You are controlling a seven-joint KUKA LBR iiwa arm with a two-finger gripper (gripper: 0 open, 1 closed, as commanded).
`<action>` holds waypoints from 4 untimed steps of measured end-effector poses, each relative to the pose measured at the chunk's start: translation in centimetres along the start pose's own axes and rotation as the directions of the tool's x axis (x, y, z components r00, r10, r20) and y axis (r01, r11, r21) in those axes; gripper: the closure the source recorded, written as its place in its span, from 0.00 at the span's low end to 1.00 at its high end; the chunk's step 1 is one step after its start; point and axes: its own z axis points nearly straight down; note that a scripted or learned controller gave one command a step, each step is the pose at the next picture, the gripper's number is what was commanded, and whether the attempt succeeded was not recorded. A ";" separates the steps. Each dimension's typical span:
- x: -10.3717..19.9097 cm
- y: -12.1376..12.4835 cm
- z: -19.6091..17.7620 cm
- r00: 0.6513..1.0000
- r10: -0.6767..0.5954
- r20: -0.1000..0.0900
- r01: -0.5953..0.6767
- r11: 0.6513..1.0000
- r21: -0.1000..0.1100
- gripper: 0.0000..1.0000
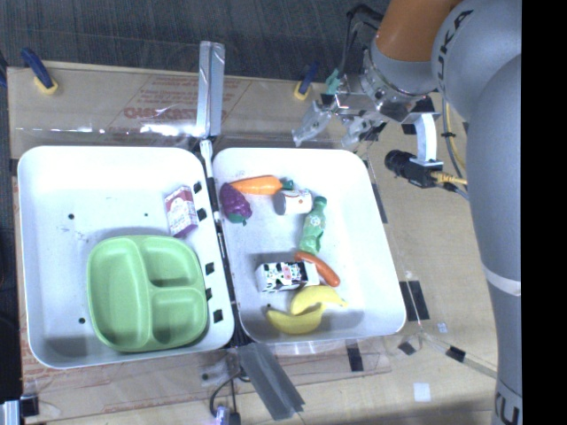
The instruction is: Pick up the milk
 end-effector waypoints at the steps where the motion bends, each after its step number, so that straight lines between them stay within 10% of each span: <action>1: 3.6 -1.8 6.7 0.994 0.106 -0.001 -0.106 0.994 0.001 0.00; 2: 0.5 -9.9 19.9 0.983 0.184 -0.002 -0.184 0.983 0.002 0.00; 3: 1.2 -17.4 19.9 0.994 -0.107 -0.003 0.107 0.994 -0.001 0.00; 4: 5.2 -17.4 9.9 0.990 0.142 -0.001 -0.142 0.990 -0.003 0.00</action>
